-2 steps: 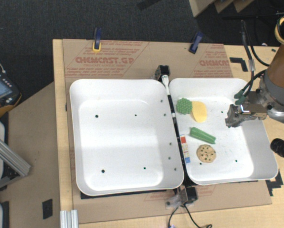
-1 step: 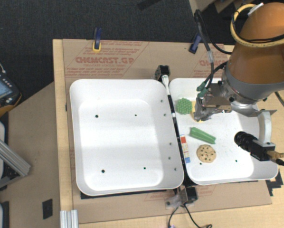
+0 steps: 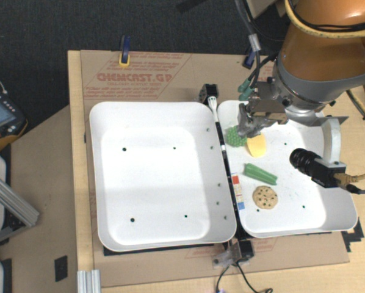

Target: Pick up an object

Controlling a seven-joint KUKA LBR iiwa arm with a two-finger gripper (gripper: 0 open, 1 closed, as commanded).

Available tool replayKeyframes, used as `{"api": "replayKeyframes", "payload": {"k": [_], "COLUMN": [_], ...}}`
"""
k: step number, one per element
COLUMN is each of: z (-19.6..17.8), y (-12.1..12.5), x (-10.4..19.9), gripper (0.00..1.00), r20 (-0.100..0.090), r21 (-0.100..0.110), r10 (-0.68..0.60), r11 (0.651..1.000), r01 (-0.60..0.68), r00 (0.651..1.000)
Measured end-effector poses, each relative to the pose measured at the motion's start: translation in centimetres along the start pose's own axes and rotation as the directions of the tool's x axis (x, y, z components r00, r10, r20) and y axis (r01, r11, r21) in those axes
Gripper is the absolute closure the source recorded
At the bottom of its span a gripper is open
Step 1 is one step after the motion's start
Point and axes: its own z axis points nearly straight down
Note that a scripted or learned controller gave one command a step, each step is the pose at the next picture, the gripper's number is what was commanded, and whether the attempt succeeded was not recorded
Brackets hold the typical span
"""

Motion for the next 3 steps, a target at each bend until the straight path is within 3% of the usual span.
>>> {"api": "replayKeyframes", "payload": {"k": [1,2,3], "z": [-1.4,4.6,0.4], "y": [2.8,4.8,2.0], "x": [2.6,4.3,-0.6], "gripper": [1.0,1.0,1.0], "r20": [0.002,0.003,0.003], "r21": [0.003,0.016,0.003], "r10": [0.004,0.005,0.012], "r11": [1.0,1.0,1.0], "r01": [-0.004,-0.005,-0.012], "r00": [1.0,1.0,1.0]}}
